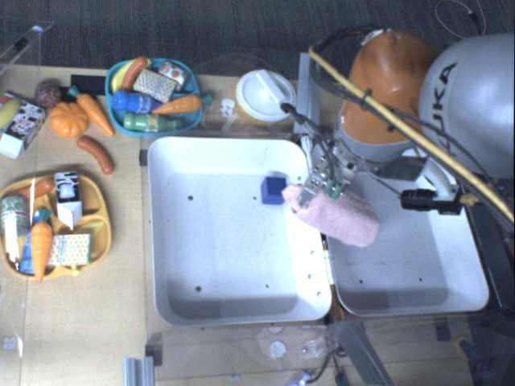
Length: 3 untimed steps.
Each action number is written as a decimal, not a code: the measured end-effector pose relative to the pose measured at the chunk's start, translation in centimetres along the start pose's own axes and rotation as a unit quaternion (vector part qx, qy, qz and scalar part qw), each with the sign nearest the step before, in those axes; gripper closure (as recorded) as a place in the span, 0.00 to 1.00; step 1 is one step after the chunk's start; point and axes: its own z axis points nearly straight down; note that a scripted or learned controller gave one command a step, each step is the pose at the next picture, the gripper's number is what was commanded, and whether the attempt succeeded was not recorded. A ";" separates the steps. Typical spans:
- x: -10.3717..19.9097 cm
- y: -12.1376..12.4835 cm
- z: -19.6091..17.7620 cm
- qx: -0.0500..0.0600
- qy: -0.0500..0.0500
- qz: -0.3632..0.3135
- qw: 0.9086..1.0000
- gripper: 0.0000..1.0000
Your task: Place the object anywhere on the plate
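The gripper (pixel 315 188) hangs over the seam between the two smooth white bins, its thin metal fingers pinching the upper end of a soft pink cloth (pixel 342 218). The cloth droops in a limp, fuzzy fold across the rim of the right bin (pixel 418 296). Just beside it, a small blue cube (pixel 273 189) sits in the left bin (pixel 233 296), hard-edged and matte, near that bin's right wall.
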 end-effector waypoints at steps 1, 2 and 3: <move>3.4 3.9 -0.7 0.000 0.000 -0.199 0.980 1.00; 7.5 6.9 -0.4 -0.001 0.000 -0.312 0.950 1.00; 7.4 6.9 -0.4 -0.001 -0.001 -0.311 0.950 0.00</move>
